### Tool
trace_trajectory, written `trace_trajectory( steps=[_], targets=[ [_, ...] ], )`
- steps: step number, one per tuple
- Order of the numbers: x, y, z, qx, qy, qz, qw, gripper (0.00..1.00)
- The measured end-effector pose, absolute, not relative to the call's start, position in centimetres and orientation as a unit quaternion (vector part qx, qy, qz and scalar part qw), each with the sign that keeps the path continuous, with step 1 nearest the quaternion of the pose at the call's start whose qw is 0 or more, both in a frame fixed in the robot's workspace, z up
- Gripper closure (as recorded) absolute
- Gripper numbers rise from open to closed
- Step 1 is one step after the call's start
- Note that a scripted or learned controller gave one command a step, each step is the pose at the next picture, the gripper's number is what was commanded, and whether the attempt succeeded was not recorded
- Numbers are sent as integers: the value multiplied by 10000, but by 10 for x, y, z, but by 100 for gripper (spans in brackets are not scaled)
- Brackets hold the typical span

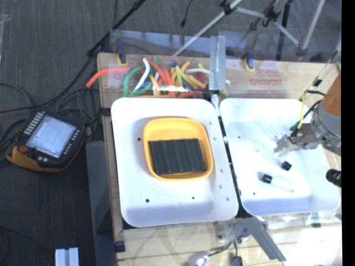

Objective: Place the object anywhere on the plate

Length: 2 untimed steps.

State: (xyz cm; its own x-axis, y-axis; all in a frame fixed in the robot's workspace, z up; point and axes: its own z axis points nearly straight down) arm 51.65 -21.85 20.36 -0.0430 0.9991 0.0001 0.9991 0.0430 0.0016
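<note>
Near edge: wooden bench [166, 245], carrying two shallow white bins side by side.

Right bin [310, 205]: contains a small clear object with a black end [267, 178], lying flat on the bin floor towards the near side. Just beyond it, a second small black piece [285, 165]. Too small to identify either more exactly. Judged to be the pick candidates; neither on the plate, both well apart from it.

Above and just beyond the black piece: hand [289, 142], reaching in from the right and hovering low over the right bin. Open or closed: cannot tell at this angle. Nothing visibly gripped.

Left bin [127, 204]: holds the yellow plate [166, 125] at its centre. On the plate, a dark ridged slab [176, 157] covering most of the inner surface and leaving the yellow rim bare.

Far side: bundle of coloured cables [161, 79] along the back of the bench; beyond, tripod legs [266, 10]. On the floor to the left, a teach pendant [47, 140].

Step in hand, as judged: approach and pick in the right bin; transfer not yet begun.

Next move calls for: descend squarely over one small object, secure it, lift clear of the wall between the bins, carry across to the left, release over the plate. Expect a slip risk, given how small and low-lying the targets are.
</note>
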Motion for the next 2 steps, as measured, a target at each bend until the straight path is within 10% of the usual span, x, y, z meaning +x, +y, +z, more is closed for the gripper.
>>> trace_trajectory(
  steps=[2],
  targets=[
    [488,-107,191,5372,8434,3,9,100]
  ],
)
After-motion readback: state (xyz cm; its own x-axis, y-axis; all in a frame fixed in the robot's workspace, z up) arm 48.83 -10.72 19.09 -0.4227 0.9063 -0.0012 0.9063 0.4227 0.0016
